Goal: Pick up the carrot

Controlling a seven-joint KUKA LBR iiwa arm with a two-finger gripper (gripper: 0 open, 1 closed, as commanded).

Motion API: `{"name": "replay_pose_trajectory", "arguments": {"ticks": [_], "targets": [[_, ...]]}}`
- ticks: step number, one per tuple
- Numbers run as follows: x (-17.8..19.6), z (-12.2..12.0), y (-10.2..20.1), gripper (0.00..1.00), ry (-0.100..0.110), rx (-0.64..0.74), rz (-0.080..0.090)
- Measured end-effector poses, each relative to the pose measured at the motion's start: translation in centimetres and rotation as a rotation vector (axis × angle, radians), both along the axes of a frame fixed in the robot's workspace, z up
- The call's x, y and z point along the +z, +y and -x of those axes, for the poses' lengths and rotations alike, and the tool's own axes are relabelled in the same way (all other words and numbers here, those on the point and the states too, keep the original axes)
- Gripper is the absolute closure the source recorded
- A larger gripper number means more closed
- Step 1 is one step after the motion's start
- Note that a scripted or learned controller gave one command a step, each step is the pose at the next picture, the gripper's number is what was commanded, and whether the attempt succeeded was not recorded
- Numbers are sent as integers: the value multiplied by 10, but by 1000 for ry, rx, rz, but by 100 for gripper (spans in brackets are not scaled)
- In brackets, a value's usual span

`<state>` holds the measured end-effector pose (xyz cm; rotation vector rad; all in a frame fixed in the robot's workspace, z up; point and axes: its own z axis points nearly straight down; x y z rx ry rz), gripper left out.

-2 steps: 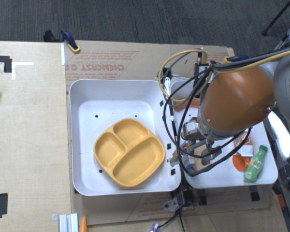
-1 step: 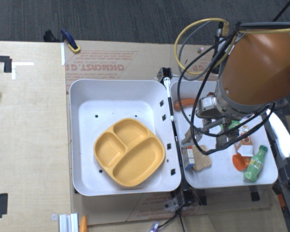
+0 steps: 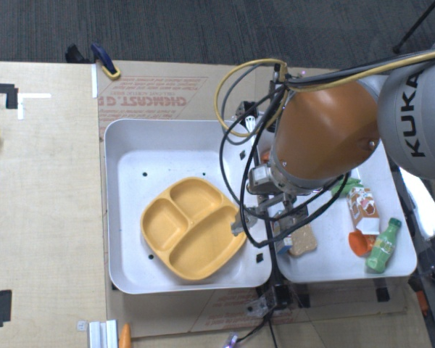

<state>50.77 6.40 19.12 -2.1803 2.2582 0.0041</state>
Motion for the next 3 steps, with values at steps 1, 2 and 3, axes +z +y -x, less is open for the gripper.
{"name": "replay_pose_trajectory", "arguments": {"ticks": [1, 2, 3], "targets": [[1, -15, -75, 0, -4, -17, 0], [0, 29, -1, 0, -1, 223, 1], [148, -11, -5, 0, -7, 419, -2]]}}
